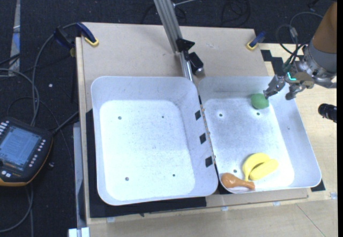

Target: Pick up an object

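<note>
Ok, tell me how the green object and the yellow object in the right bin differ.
The green object is small and round; the yellow object is larger, curved and banana-shaped. The green one sits near the bin's far edge, close beside the gripper; the yellow one lies near the front edge, next to an orange object and well away from the gripper. Both rest in the right bin, neither gripped.
</note>
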Robot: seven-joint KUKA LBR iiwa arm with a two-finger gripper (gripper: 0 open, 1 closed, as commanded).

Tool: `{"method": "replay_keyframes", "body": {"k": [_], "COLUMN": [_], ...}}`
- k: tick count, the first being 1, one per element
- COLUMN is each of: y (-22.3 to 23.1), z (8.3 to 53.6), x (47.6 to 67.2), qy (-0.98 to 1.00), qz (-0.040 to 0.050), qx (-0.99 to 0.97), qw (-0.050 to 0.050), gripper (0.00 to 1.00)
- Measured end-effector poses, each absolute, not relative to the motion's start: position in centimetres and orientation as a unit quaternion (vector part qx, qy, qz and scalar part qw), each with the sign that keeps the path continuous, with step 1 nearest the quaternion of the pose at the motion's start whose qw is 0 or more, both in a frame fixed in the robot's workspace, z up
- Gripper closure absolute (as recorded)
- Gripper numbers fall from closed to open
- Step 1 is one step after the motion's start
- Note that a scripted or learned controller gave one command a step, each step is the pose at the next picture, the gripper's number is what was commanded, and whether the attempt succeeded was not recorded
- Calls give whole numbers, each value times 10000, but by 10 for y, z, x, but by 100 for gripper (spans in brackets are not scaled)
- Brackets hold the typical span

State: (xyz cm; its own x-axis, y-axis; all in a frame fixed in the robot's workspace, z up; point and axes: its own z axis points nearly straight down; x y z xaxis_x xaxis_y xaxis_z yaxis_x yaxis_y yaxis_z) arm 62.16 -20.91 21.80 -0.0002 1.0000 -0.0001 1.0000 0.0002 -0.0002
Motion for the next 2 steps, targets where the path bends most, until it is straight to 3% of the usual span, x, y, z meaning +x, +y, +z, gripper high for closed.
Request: {"method": "replay_keyframes", "body": {"k": [1, 2], "y": [-209, -206], "z": [218, 175], "x": [622, 618], "qy": [-7072, -7074], "qz": [1, 9], "qx": [-7070, -7069], "qw": [1, 15], "gripper": [0, 0]}}
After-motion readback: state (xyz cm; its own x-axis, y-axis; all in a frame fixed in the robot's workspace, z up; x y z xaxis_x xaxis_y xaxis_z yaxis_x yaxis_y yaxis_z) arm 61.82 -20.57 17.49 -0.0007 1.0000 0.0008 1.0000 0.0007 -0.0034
